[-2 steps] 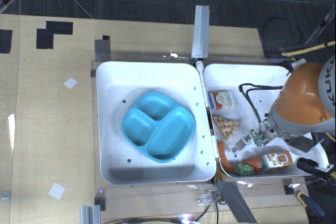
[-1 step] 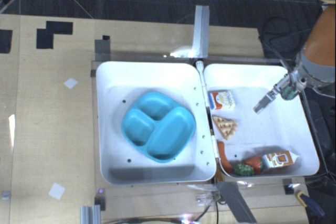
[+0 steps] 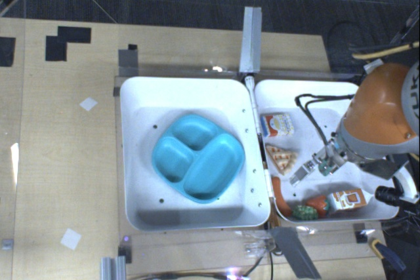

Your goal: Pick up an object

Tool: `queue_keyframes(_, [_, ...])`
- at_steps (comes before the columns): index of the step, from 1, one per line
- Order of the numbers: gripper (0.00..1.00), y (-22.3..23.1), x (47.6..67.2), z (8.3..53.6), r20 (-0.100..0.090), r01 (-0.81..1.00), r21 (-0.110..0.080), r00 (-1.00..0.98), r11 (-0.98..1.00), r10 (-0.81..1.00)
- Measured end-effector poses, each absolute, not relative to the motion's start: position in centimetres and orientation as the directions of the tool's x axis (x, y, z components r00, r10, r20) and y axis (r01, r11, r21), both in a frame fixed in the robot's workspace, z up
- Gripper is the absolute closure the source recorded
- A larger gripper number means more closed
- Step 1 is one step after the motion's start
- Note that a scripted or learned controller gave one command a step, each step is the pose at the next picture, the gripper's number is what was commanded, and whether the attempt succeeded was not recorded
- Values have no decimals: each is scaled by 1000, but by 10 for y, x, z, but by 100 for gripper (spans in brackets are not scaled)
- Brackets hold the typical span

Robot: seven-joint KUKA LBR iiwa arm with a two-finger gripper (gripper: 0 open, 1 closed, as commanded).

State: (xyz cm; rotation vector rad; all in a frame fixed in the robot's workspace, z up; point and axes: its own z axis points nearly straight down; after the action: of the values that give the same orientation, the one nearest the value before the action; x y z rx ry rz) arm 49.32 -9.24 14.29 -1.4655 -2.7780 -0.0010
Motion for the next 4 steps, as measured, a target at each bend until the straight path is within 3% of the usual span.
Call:
queue_keyframes(1, [0,-154,540,244,-5,600,2,-800,800,600])
queue_keyframes(2, [0,-171,505,228,-3,525,2,-851,851,525])
queue_keyframes(3, [0,-156,489,118,-2,544,2,-839,839,544])
queue_keyframes(4, [0,-191,558,173,-6,463,2,-886,886,463])
